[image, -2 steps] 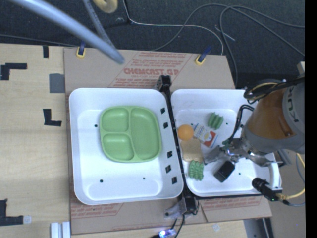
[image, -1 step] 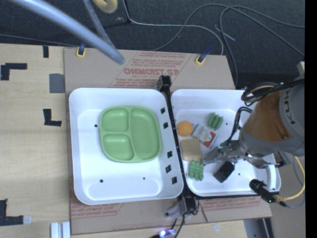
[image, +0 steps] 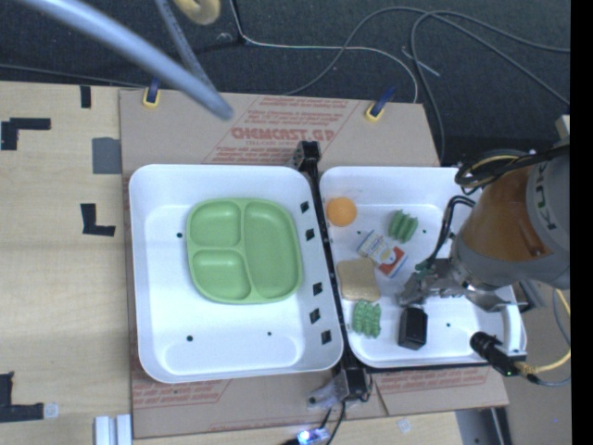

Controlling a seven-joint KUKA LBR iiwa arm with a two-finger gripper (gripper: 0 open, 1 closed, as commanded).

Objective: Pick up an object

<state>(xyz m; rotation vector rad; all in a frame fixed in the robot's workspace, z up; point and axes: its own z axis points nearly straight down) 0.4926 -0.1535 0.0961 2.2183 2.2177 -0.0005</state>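
Blurred grey bar [image: 111, 35] crosses top left; gripper [image: 419, 290] state unclear, wrist hiding it.

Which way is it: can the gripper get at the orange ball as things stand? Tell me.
Probably yes. The orange ball sits apart from the other items in the right bin, uncovered, and the gripper is already over that bin.

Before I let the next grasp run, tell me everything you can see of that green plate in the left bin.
The green plate is a squarish tray with rounded corners, pale green and matte, probably plastic. Raised ribs split it into three compartments: two smaller on its left, one long on its right. It lies flat, slightly rotated, on the floor of the left bin, toward the far side. Nothing rests in it or touches it.
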